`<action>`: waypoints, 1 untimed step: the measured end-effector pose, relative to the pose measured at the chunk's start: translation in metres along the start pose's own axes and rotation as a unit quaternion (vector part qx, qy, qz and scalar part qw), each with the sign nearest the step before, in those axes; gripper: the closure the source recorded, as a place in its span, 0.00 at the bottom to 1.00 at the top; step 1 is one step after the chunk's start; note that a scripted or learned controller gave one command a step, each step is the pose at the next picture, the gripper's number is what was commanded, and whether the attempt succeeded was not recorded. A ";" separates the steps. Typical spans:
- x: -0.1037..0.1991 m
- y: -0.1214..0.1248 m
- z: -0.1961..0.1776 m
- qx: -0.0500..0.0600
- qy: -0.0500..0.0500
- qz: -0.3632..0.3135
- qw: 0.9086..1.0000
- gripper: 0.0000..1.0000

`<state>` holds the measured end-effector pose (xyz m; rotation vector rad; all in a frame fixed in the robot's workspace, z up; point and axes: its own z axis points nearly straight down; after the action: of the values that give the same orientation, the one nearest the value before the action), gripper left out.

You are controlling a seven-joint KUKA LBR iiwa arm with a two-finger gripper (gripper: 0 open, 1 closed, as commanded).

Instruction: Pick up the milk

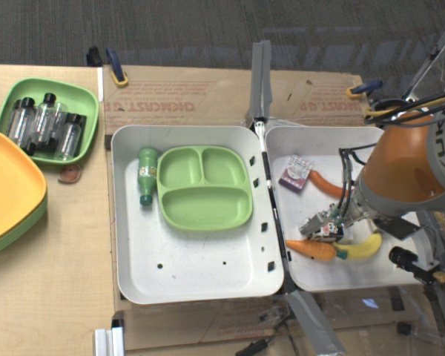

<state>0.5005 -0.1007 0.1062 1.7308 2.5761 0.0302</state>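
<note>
Toward the back of the right bin (311, 273), the small purple-and-white carton (295, 174), seemingly the milk, lies flat: probably light, crushable, best pinched across its narrow sides. I cannot tell the end effector's (325, 228) state above the carrot (311, 250).

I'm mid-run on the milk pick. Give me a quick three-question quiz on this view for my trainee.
1. True or false: the green divided plate lies in the left bin.
2. Which thing lies closest beside the banana? A) the carrot B) the green bottle C) the purple packet
3. Fill in: the gripper hangs over the ___ bin.

Key: 1 true. 2 A; both lie in the right bin. 3 right.
</note>
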 end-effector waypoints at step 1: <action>0.002 -0.010 0.000 0.000 0.001 -0.002 1.000 0.00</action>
<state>0.4909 -0.1028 0.1061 1.7255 2.5805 0.0316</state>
